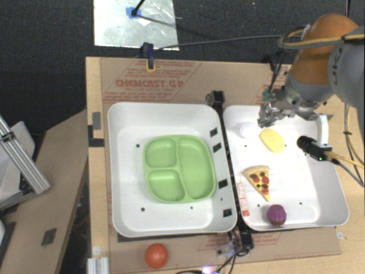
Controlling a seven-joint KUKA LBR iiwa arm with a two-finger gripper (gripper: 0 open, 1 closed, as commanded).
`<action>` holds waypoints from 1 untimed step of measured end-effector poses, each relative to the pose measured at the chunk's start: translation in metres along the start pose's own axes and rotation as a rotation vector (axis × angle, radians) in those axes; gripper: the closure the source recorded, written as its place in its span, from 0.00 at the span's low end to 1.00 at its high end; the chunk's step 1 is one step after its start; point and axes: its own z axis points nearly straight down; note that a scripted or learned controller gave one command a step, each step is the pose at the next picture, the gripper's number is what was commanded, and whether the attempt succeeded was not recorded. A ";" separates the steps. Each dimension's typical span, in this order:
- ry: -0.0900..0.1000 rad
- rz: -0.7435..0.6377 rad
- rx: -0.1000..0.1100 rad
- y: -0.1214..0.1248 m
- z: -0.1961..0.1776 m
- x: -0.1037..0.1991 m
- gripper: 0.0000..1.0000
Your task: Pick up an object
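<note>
A yellow piece (273, 140), smooth and rounded, is seen lying in the right bin (333, 196), near its upper middle. The pincer (266, 117) is positioned just above and to the left of this piece, close beside it; contact between the two cannot be confirmed. How far the pincer is open cannot be told, as its tips are seen as a dark, blurred mass, and nothing is seen held in it.

A pizza slice (259, 181), a flat wedge with red dots, is found lower in the same bin, well apart from the pincer. A purple ball (276, 214), round and faintly ridged, is found near the bin's front edge. A small white item (246, 129), indistinct against the bin floor, is noted just left of the yellow piece.

A green tray (178, 168), glossy plastic with three compartments, is set in the middle of the left bin (122, 124). An orange ball (155, 256) is seen on the worktop (105, 67) in front of the left bin. The worktop surface is recorded as brown board with red printed lettering.
</note>
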 end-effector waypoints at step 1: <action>-0.001 -0.001 -0.002 0.011 -0.057 0.005 1.00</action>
